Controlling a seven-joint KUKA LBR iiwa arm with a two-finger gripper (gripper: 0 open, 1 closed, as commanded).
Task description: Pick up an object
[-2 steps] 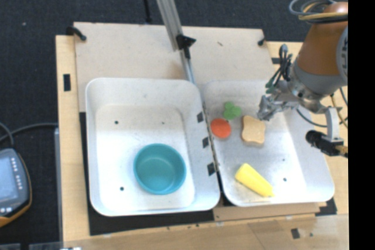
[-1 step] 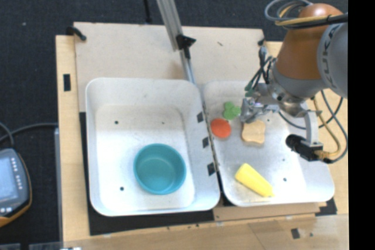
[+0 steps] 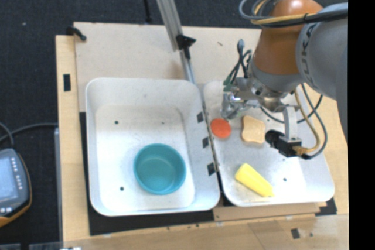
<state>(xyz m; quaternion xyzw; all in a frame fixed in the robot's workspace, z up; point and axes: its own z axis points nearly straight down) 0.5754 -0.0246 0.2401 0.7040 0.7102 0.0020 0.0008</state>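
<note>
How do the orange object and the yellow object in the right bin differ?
The orange object is round and small; the yellow object is elongated and larger. The orange one lies by the bin's left wall near the gripper; the yellow one lies nearer the front. Both rest loose in the right bin.

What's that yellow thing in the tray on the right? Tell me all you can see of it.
The yellow thing is a short, chunky piece with one tapered end, smooth and evenly bright yellow, like plastic or foam. It lies flat on the floor of the right-hand white tray, near the front edge, angled so that one end points toward the front right. Nothing touches it except the tray. A tan block and an orange disc lie farther back, apart from it.
</note>
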